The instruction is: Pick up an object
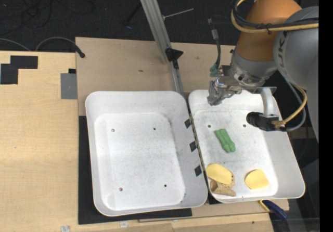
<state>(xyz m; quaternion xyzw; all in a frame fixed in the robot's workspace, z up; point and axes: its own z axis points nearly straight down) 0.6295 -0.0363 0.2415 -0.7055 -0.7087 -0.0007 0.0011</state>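
Starting on the left of the desk (36,137): the left bin (138,153) sits there with nothing but bare white floor to offer, so the pickings have to come from its neighbour. The two bins are butted together, touching along their inner walls.

Across that seam into the right bin (276,153), and here's the action. Along its near edge, in the near-left corner, a yellow piece (219,173) lies against a small tan scrap (223,190); a second yellow piece (256,179) sits toward the near-right corner, apart from those two. The green object (225,140) lies alone in the middle of the bin floor, tilted, open space all round it — the easiest candidate, I'd say, with nothing crowding a grasp.

Now the hand (216,92), hovering over the right bin's far-left corner, pointed down, well short of the green object. Nothing between its fingers that I can see; whether they're spread or pressed together, I cannot tell from here.
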